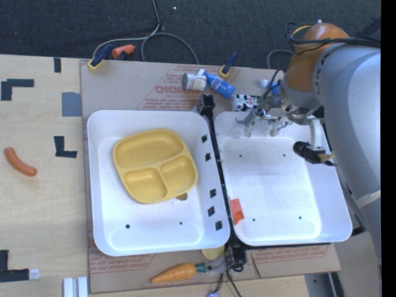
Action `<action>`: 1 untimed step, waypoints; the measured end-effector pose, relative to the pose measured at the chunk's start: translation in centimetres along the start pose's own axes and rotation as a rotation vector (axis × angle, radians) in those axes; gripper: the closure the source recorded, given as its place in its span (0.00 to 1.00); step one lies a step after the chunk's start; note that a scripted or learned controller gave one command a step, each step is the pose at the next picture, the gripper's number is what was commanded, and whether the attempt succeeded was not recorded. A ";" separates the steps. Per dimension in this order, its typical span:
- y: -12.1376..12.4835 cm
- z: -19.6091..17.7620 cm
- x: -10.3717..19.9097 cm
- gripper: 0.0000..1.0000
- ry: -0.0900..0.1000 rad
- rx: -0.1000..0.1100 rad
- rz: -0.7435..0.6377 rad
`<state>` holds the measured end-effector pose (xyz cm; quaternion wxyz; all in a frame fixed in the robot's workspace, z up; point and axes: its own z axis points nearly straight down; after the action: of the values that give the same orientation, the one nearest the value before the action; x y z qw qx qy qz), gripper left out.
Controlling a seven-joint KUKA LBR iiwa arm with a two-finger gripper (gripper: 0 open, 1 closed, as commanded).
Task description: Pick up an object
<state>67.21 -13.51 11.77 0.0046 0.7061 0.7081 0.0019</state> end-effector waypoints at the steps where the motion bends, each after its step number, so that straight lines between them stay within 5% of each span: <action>1: -6.0 0.9 4.3 0.00 0.006 0.016 0.001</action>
<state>61.16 -9.25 10.78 -0.0030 0.7066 0.7076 -0.0017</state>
